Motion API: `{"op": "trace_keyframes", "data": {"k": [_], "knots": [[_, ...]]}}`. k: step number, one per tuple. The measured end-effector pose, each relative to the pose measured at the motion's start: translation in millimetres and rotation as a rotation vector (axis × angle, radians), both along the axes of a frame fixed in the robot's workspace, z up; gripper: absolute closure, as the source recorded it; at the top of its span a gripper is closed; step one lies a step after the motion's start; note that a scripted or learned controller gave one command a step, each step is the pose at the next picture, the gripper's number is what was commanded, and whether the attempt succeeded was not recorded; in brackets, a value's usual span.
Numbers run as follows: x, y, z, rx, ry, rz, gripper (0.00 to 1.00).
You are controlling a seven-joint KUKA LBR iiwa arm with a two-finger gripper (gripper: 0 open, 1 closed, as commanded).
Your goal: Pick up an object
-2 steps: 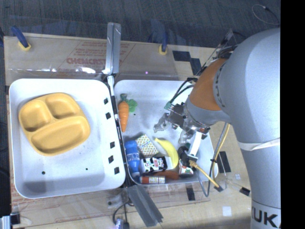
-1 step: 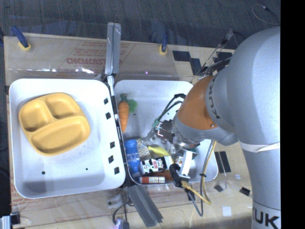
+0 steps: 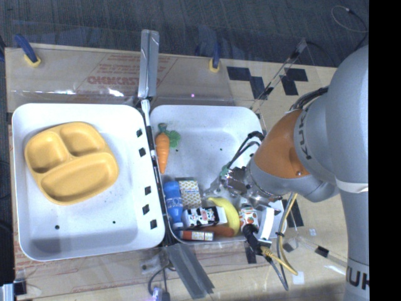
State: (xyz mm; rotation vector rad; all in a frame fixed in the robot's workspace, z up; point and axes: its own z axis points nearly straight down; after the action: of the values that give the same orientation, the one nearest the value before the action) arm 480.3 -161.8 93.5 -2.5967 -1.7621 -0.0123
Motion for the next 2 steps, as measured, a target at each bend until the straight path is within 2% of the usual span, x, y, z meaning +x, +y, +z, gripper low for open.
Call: {"op": "trace_keyframes", "data": {"k": [1,2], "knots": [[0.1,-0.4,9.2,-0.001,0.002,0.004,1.00],[61.4,8.9,139.3,-0.005,0.009,-0.214,1.00]]}}
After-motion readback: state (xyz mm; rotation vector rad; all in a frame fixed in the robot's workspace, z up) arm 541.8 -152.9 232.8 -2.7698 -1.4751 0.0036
